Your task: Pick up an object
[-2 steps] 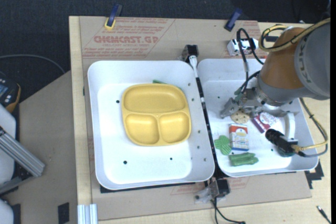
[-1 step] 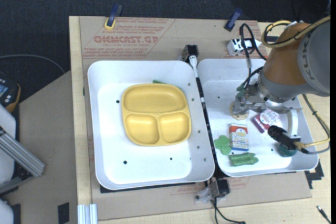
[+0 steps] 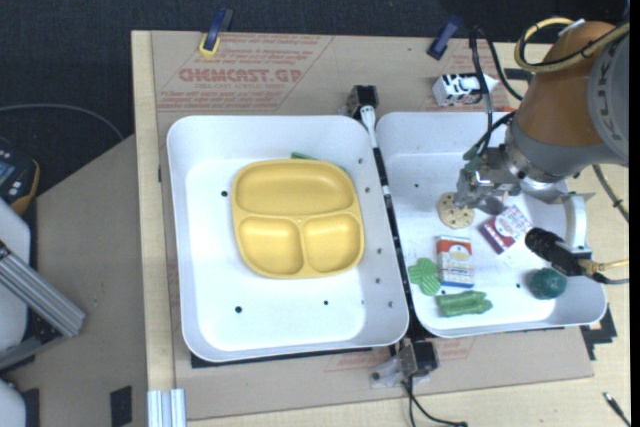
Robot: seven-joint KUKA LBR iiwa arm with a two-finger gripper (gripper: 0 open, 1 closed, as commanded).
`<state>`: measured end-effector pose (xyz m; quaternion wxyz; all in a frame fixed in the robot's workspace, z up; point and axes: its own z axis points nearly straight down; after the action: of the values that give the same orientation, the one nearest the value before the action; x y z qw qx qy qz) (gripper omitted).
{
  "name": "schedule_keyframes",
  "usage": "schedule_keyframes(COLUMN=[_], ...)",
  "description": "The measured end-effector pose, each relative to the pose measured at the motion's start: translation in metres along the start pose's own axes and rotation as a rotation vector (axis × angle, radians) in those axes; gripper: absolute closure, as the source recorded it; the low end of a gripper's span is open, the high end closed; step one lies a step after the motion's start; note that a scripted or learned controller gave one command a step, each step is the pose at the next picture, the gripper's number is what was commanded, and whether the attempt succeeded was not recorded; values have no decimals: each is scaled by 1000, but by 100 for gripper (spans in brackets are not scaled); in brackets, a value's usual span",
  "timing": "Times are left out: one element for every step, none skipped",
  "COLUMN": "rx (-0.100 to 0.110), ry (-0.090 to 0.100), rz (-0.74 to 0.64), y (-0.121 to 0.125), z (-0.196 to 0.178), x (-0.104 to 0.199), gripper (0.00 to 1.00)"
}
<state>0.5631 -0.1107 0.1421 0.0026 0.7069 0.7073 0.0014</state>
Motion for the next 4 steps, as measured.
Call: schedule_keyframes(rx=[-2,0,1,3], ry=[-1,0,2,2], rz=[-1,-1,-5,-4], y=[12,13,25,36], z=[-55,-85,-94,-82], x=[-2,-2,48,91], gripper=[100,100,100,100])
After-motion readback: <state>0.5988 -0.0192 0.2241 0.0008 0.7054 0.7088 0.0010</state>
